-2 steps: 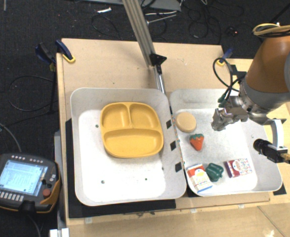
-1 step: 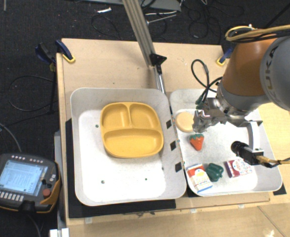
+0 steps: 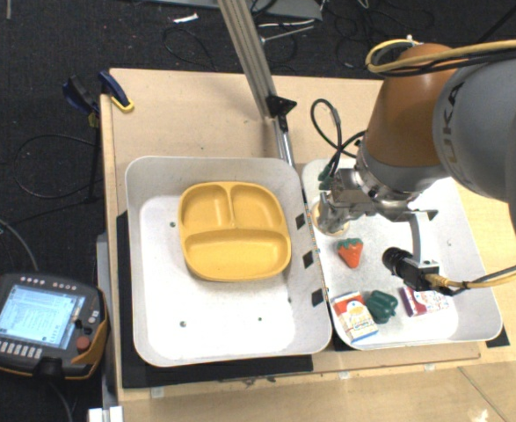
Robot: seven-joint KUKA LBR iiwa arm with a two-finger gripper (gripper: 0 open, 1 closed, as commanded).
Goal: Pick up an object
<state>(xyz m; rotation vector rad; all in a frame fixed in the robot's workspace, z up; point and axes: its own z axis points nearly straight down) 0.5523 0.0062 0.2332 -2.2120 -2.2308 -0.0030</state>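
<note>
Progress: nothing lifted yet; the claw [image 3: 332, 220] is low at the right bin's [image 3: 468, 236] left edge, just above the strawberry toy [image 3: 352, 252].
Claw state: cannot tell from this angle.
Left to do: grip an object and raise it.
Left bin [image 3: 152, 262]: one yellow divided plate [image 3: 235, 230].
Right bin: one strawberry toy, one small carton [image 3: 357, 316], one green object [image 3: 382, 303], possibly one packet [image 3: 426, 302].

A tan table [image 3: 196, 112] stood on dark carpet [image 3: 38, 42] strewn with cables [image 3: 196, 47]. Far left of the gripper [image 3: 332, 218] and lower, a teach pendant [image 3: 38, 323] lay with its screen lit. A metal pole [image 3: 249, 42] slanted above it.
</note>
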